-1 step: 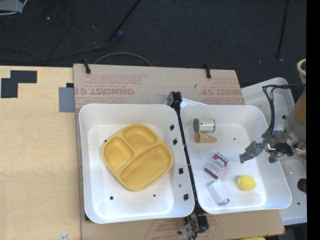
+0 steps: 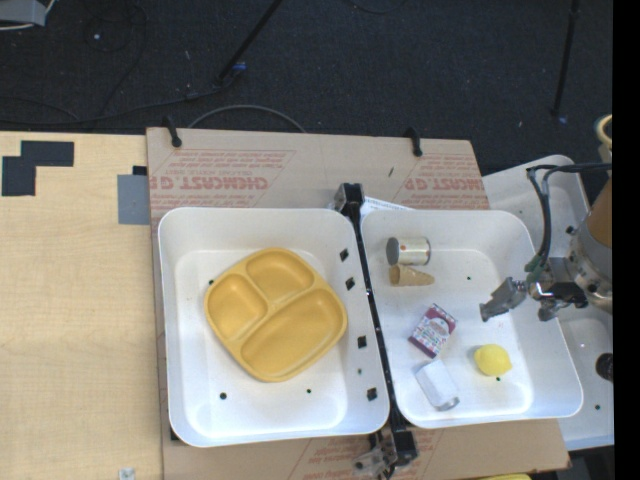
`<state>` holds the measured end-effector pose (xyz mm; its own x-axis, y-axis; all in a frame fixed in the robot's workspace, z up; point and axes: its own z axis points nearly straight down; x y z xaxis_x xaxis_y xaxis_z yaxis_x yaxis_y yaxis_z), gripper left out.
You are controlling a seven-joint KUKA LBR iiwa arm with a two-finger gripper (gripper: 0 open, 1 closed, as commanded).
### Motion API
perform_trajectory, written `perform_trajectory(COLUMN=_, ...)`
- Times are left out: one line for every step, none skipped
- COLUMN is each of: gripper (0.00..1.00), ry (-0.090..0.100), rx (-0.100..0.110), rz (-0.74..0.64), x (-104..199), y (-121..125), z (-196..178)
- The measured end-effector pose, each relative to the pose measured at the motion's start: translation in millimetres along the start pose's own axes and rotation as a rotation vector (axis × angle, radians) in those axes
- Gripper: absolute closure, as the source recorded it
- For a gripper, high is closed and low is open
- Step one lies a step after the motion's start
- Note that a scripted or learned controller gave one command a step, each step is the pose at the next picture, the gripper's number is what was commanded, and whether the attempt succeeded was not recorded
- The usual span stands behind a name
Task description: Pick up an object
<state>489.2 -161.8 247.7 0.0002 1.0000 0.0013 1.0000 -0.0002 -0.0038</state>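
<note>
The claw (image 2: 512, 298) hangs at the right edge of the right bin (image 2: 545, 393), and whether it's wide or narrow, I can't tell. Nothing's between its tips. Nearest target, the yellow ball (image 2: 492, 360), sits just near-left of it: round, so it could roll off a pinch. The clear cup (image 2: 437, 384) beside it looks slippery too. Count: one ball, one cup, one purple packet (image 2: 431, 330), one metal can (image 2: 409, 251), one cone (image 2: 411, 276). Left bin (image 2: 190, 388): one yellow divided plate (image 2: 276, 313).
</note>
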Motion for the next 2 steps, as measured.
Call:
perform_trajectory(gripper=0.00, ry=0.002, rx=0.005, rz=0.001, x=-0.6, y=-7.4, z=61.7)
perform_trajectory(gripper=0.00, ry=0.002, rx=0.005, rz=0.000, x=3.9, y=-9.5, z=105.8)
